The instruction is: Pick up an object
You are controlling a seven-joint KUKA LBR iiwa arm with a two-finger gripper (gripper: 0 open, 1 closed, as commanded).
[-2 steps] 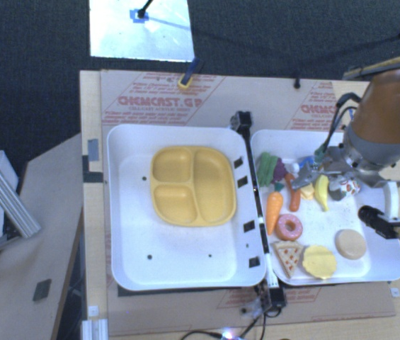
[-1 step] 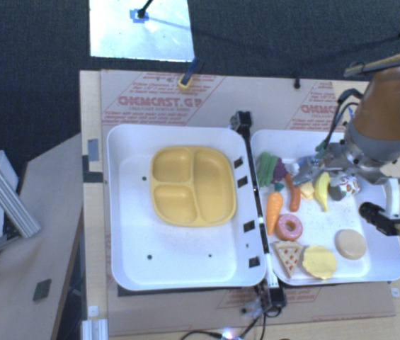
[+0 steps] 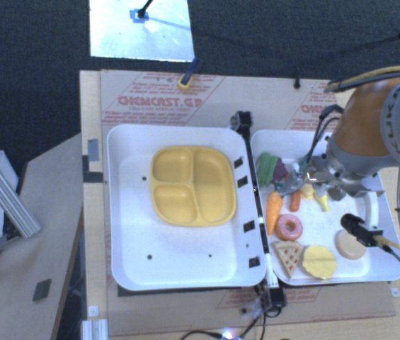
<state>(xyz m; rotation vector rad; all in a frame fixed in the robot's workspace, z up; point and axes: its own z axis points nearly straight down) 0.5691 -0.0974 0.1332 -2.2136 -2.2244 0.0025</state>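
The worktop (image 3: pixel 150 91) carries two white bins side by side. The left bin (image 3: pixel 125 211) has a yellow divided plate (image 3: pixel 191 185) lying near its middle. The grey and orange arm (image 3: pixel 380 129) leans over the right bin (image 3: pixel 380 264), its gripper (image 3: pixel 306 177) low at the bin's upper left among the toy food; how far it is open I cannot tell. Just beside it lie a green and purple vegetable (image 3: pixel 269 167) and a carrot (image 3: pixel 274 211). Nearer the front sit a yellow round piece (image 3: pixel 319 261), a waffle wedge (image 3: pixel 288 256), a pink doughnut (image 3: pixel 289 227) and a pale biscuit (image 3: pixel 349 246).
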